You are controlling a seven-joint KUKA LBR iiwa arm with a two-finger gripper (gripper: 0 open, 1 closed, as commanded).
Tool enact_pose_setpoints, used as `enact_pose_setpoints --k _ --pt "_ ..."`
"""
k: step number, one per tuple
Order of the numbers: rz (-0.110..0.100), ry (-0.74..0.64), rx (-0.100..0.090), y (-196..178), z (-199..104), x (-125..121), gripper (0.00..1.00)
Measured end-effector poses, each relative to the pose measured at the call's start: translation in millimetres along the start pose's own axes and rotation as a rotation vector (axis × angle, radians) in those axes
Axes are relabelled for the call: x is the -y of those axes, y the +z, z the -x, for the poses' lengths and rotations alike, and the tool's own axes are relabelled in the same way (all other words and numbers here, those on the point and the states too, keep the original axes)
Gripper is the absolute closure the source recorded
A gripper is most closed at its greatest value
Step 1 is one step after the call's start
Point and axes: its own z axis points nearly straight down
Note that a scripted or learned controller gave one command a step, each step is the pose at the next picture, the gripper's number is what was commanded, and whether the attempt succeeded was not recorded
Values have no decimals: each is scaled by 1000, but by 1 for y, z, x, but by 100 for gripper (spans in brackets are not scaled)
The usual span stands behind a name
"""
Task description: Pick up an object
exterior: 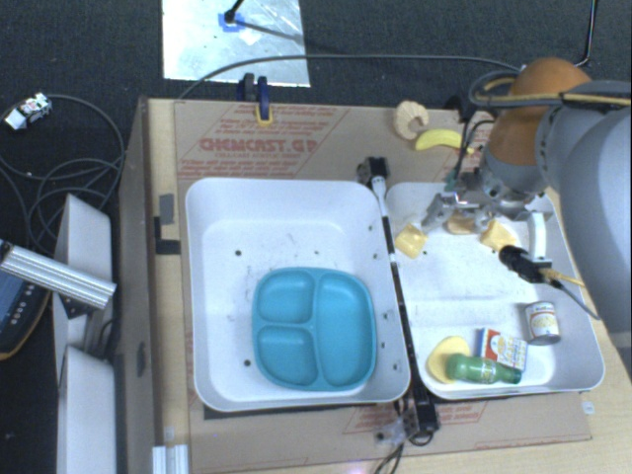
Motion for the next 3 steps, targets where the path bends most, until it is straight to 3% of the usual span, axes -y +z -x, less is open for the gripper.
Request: enact_pose_setpoints --k 1,2,3 --pt "3 5 11 2 -28 -1 0" --pt "-2 0 -3 4 -14 -1 0" --pt "1 0 1 0 11 0 0"
